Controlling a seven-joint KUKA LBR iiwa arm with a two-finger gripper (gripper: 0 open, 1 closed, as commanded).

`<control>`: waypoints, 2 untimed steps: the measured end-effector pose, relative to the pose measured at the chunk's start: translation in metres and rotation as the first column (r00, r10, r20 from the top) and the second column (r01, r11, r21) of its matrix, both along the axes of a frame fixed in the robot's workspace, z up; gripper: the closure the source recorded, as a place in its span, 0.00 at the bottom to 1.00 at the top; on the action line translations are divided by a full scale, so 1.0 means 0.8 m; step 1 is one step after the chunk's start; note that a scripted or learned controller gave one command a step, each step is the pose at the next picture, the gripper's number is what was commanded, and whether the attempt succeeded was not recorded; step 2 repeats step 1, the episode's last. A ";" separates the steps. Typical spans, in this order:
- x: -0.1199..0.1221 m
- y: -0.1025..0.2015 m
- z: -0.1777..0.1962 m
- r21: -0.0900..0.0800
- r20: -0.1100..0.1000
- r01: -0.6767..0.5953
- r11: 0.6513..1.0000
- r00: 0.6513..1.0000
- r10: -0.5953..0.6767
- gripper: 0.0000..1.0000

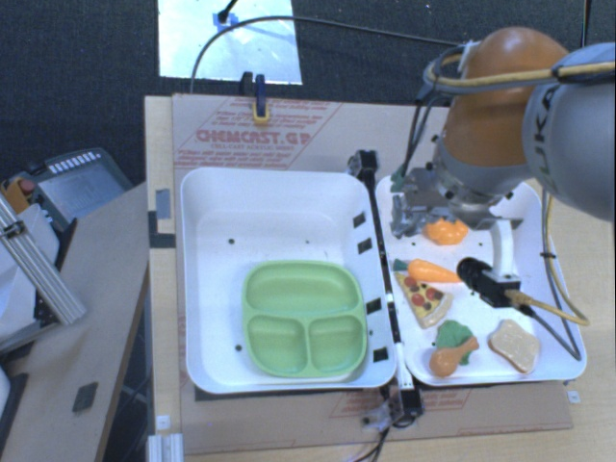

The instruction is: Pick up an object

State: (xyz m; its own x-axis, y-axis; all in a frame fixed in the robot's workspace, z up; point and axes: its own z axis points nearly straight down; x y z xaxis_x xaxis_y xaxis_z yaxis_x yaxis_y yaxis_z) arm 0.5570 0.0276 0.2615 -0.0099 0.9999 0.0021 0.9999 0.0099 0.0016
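My gripper (408, 221) hangs low over the far left part of the right bin (558, 349), under the grey and orange wrist. Just to its right lies an orange toy fruit (447, 231), close to the gripper but not seen held in it. In front of it lie a toy carrot (433, 271) and a pizza slice (424, 302). Nearer the front edge are a drumstick with a green piece (452, 346) and a slice of bread (513, 345).
The left bin (221, 229) holds a green divided plate (304, 318) in its front half. A black divider strip (377, 258) runs between the two bins. A cardboard sheet (255, 133) lies under the bins at the back.
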 end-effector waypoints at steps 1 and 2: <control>-0.013 0.075 -0.009 0.000 -0.001 0.000 1.000 1.000 0.000 1.00; -0.013 0.075 -0.009 0.000 -0.001 0.000 1.000 1.000 0.000 1.00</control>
